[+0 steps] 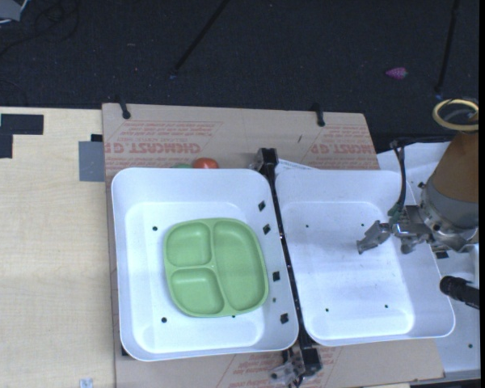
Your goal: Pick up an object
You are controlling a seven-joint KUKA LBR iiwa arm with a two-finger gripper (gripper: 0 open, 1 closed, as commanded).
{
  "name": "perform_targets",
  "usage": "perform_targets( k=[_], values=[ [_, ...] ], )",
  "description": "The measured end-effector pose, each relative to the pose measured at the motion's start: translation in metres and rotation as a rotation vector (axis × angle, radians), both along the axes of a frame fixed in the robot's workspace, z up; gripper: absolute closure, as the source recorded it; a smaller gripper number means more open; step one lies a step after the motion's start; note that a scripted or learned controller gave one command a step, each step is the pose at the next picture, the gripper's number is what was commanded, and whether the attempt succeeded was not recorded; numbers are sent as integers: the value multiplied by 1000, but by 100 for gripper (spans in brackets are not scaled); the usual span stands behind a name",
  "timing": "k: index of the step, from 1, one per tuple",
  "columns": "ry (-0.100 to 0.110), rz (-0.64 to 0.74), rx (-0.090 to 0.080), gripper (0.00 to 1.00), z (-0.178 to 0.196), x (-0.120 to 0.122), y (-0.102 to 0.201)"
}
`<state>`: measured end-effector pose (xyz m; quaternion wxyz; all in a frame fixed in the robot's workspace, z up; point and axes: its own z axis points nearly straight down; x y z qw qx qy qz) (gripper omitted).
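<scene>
From my remote station, reading left to right: the bench [40,241] is pale wood with black marks near its far left corner. On it lies a cardboard sheet [226,140] with reversed red lettering, and the two bins sit on that. The left bin [137,192] holds a green plate [216,267] with three compartments, lying flat at about the bin's middle, nothing in it. Behind this bin's far rim a small red-orange object [205,164] pokes up, mostly hidden; I would guess a tomato-like toy, but cannot confirm. Black clips [268,164] join the bins along the centre seam. In the right bin [339,314], the gripper [375,238] hangs over the right half of the floor, pointing left, well apart from the plate. Its fingers look spread a little, with nothing between them. The arm [457,180] enters from the right, orange band above the wrist.
</scene>
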<state>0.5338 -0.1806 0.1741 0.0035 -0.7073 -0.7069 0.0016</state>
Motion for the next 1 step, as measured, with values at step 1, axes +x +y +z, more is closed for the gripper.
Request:
perform_targets(
  k=[1],
  values=[
    [-1, 0, 0, 0, -47, -8, 0]
  ],
)
